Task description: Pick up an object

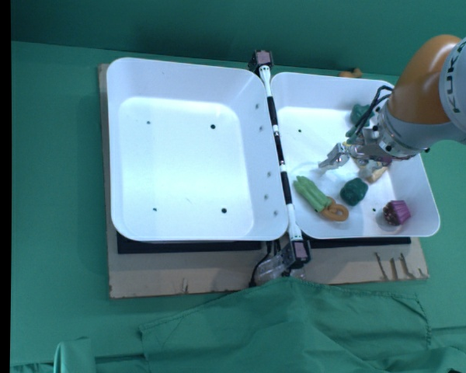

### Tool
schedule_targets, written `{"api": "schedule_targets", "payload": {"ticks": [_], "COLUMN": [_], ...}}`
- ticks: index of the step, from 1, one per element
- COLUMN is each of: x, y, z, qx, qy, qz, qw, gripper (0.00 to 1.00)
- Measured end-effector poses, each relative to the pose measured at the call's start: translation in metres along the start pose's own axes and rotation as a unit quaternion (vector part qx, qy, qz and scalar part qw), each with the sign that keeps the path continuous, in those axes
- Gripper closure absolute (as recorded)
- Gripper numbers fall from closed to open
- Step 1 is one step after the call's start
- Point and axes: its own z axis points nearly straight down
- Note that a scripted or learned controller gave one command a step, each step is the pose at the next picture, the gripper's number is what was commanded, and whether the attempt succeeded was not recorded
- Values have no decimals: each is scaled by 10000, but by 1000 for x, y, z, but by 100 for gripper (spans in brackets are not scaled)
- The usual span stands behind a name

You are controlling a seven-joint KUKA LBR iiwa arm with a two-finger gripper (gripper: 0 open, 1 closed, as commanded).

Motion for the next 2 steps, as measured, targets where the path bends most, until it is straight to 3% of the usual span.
{"api": "schedule_targets", "payload": {"ticks": [1, 2], "x": [12, -46], "y": [-57, -54], "z": [-14, -84], "qx": [98, 39], "qy": [4, -35], "qz": [25, 39], "qw": [9999, 10000], "gripper": [0, 0]}}
